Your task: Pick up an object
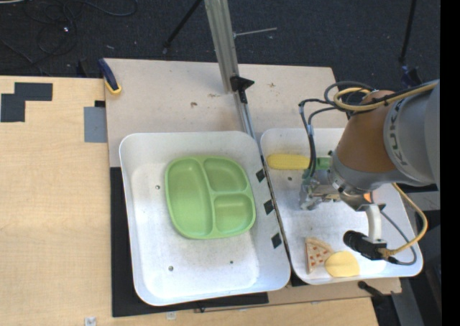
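Camera view: the gripper [314, 199], its state impossible to tell, hovers low in the right bin [410, 263]; yellow banana [286, 162] at its eleven o'clock seems the nearest target, calling for a short reposition and descent.

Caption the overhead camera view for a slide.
Robot gripper lowered into right bin beside banana; green divided plate sits in left bin.
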Controlling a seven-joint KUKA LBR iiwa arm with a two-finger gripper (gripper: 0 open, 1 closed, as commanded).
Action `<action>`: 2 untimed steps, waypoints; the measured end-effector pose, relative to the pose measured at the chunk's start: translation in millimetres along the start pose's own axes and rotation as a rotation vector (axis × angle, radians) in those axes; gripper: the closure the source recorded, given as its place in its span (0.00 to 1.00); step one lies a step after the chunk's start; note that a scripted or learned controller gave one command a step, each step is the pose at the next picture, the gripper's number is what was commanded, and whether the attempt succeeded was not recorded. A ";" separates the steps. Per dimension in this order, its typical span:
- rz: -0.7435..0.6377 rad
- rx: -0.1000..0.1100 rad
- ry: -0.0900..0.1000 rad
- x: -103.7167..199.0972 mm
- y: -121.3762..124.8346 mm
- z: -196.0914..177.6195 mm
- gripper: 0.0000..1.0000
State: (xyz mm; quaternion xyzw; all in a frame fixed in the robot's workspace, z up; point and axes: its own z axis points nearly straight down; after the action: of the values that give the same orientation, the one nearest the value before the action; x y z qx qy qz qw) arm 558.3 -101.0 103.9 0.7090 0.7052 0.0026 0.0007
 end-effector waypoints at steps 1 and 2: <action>0.000 0.004 -0.003 -4.5 -4.3 -43.8 1.00; -0.001 0.004 -0.003 -6.0 -11.4 -89.4 1.00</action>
State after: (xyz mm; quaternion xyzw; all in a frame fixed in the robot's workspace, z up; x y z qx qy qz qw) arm 546.4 -107.2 193.3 0.7086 0.7057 0.0003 0.0003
